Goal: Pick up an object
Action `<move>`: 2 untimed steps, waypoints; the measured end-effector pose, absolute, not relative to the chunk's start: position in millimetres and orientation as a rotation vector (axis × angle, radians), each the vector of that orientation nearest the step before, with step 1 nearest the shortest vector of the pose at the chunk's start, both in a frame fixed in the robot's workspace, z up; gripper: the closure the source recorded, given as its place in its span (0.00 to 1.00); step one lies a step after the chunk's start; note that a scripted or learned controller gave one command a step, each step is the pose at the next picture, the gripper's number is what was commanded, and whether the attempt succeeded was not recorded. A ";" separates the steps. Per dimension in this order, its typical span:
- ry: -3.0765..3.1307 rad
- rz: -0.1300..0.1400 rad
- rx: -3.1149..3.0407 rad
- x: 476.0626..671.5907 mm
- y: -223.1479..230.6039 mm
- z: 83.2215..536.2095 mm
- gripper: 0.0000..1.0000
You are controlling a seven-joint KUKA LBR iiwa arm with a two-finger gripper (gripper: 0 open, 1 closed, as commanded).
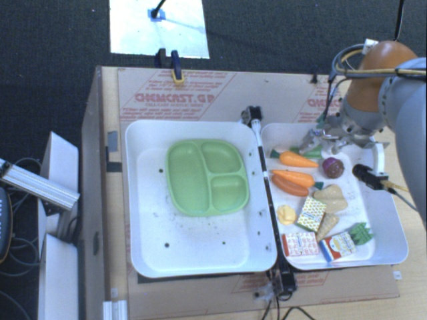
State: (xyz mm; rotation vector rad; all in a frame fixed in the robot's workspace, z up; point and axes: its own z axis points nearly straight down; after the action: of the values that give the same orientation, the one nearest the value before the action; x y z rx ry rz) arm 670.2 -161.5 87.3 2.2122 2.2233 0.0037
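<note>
The right bin (393, 242) holds several toy foods. Two orange carrots (298, 159) (292, 179) lie at its left side, one behind the other. A dark purple round piece (333, 167) sits to their right. Toward the front are a tan bread piece (330, 197), a yellow-green patterned box (311, 213), a small yellow piece (286, 214), a red-and-white box (300, 245), a small carton (340, 245) and a green floret (361, 233). My gripper (321, 139) hangs low over the bin's far part, just behind the upper carrot and the purple piece. Nothing shows between its tips.
The left bin (150, 245) carries a green plate (205, 177) with three compartments. A ridge (263, 179) divides the two bins. The grey arm with its orange band (377, 72) comes in over the right bin's far right corner.
</note>
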 end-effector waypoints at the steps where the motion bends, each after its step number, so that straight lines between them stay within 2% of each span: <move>1: 2.222 0.005 2.208 671.6 -162.4 100.0 1.00; 2: 2.223 0.005 2.208 671.4 -162.3 99.8 0.00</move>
State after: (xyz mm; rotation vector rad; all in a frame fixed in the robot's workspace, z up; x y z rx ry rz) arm 671.4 -162.3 99.8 2.2077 2.2228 0.0047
